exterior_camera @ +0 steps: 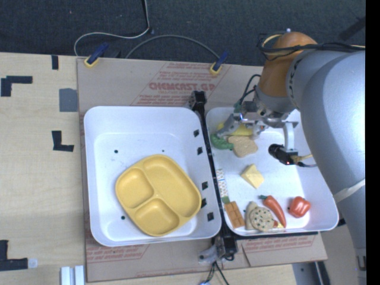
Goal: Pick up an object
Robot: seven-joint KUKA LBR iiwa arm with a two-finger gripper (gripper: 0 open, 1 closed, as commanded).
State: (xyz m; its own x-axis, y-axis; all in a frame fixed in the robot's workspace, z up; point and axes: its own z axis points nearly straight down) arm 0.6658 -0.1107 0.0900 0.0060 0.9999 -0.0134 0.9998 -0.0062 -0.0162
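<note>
Both white bins (95, 177) look like smooth plastic, the yellow tray (157, 193) matte plastic, and the surface (35, 159) pale wood.

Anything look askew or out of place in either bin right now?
Only the yellow divided tray in the left bin: it lies turned at an angle to the bin's walls. The toy food in the right bin lies loose, nothing spilled over the rim.

Wooden bench (35, 177) with black tape marks, brown cardboard sheet (172, 85) on it, two white bins (95, 159) side by side
</note>
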